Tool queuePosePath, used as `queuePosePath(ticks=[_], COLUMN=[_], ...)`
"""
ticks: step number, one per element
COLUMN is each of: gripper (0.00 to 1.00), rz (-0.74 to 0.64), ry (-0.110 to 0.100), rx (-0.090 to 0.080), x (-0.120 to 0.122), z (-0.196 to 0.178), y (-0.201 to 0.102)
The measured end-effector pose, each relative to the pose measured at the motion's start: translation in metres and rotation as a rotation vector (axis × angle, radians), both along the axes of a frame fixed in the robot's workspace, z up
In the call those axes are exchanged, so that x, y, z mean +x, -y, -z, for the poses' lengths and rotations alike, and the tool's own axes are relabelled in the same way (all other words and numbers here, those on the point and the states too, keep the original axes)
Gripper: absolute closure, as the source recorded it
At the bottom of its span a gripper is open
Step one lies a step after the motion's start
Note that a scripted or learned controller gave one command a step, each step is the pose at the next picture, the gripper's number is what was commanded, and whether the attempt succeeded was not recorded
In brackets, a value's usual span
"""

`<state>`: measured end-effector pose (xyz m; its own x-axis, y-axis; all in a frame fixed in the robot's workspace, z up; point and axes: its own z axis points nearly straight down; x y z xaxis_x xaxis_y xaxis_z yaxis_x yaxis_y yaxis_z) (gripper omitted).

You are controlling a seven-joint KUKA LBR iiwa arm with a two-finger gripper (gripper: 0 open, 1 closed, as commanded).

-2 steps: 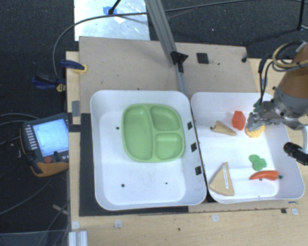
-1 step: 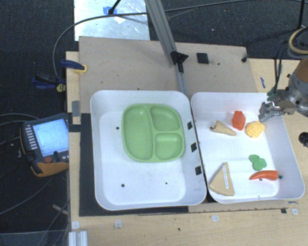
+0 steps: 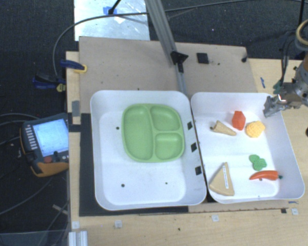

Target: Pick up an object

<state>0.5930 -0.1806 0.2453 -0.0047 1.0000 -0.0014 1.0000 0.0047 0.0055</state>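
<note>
Grey arm reaching from right | pincer over right bin's far rim | grip state unclear

No text, label or number is legible anywhere; the handheld pendant's screen is a bright blur

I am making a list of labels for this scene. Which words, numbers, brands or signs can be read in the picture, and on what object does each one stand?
No text can be read in this view.
The handheld pendant left of the bins has a lit screen, but its contents are too blurred to read.
The toy foods, the green plate and both white bins carry no visible marking.
</note>
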Motion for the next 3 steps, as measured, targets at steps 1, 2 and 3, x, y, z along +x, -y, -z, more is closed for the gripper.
queuePosePath(ticks=[1, 2, 3], gripper=[1.0, 1.0, 1.0], rz=[-0.004, -0.004, -0.005], ry=[-0.005, -0.006, -0.007], rx=[0.002, 0.003, 0.004], x=[-0.01, -0.02, -0.042], z=[0.01, 0.019, 0.021], y=[-0.047, -0.093, -0.153])
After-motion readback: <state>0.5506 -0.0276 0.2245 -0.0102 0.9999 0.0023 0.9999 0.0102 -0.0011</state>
